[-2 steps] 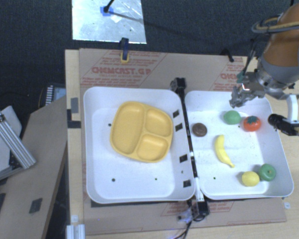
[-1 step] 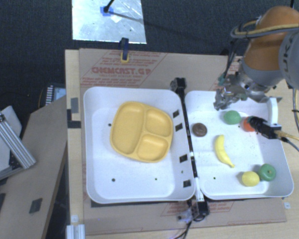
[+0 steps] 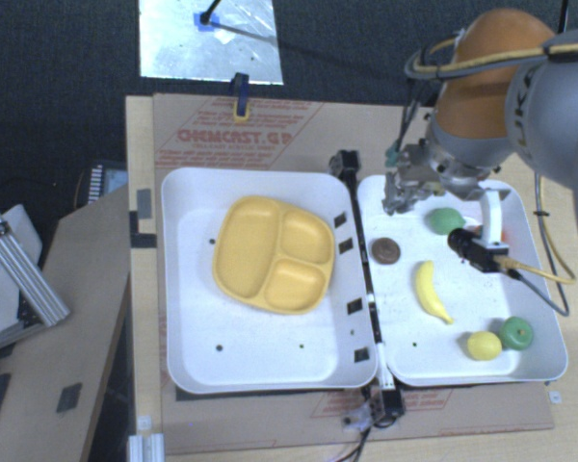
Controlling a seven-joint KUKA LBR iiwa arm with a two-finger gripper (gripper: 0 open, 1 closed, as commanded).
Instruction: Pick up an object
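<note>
A grey robot arm reaches from the right over 2 white bins. Its gripper [image 3: 402, 198] hangs above the far left corner of the right bin [image 3: 549, 354]; whether it is open or closed cannot be told. That bin holds a brown disc [image 3: 386, 250], a banana [image 3: 431, 292], a lemon [image 3: 483, 346] and 2 green fruits [image 3: 444, 219] [image 3: 517, 332]. The left bin [image 3: 188, 354] holds a yellow divided plate [image 3: 273, 253]. The banana looks light, smooth toy plastic; gripping across its narrow middle seems safest.
</note>
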